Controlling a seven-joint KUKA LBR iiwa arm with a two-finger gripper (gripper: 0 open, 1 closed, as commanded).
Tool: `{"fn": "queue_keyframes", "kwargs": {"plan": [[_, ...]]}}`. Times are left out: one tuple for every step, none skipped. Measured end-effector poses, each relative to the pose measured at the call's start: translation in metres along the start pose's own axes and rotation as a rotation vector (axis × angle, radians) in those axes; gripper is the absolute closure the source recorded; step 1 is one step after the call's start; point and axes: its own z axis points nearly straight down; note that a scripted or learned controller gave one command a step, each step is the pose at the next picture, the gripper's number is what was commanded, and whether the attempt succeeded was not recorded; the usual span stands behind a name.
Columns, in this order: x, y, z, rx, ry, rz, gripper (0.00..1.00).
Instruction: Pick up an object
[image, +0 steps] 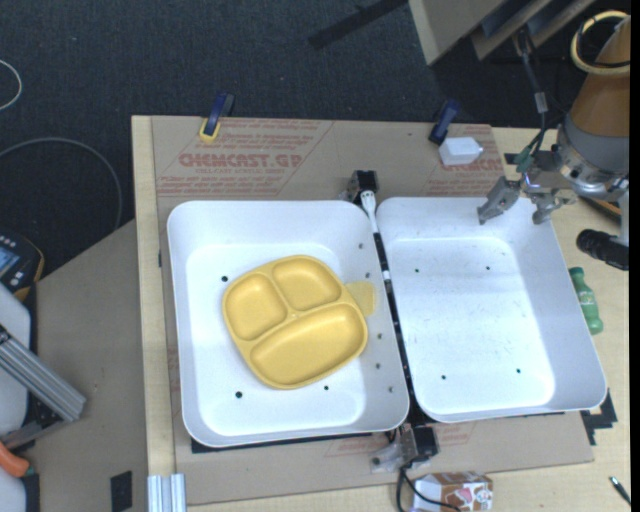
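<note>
1. A yellow plastic divided tray (294, 320) with three compartments lies flat in the left shallow white bin (195, 240), roughly at the bin's centre, well clear of its rim.
2. The tray's long axis runs on a diagonal — from the bin's upper left toward its lower right. Its one large compartment sits on the lower-right side, nearer the camera; the two smaller compartments sit side by side on the upper-left side, toward the far wall.
3. A small pale-yellow flat piece (362, 296) pokes out from beneath the tray's right edge, pointing toward the divide between the bins.
4. The right shallow white bin (560, 360) lies just beside the left one, their rims touching along the middle.
5. The two-finger metal gripper (520, 202) hangs over the far-right corner of the right bin, well apart from the tray. Its fingers (494, 204) are spread — nothing sits between them.
6. Both bins rest on a brown cardboard sheet (300, 150) printed with red lettering.
</note>
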Motion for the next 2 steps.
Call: {"fn": "queue_keyframes", "kwargs": {"plan": [[0.058, -0.04, -0.104, -0.011, -0.001, -0.006, 0.0], [0.136, -0.096, -0.213, -0.015, 0.002, -0.01, 0.0]]}}
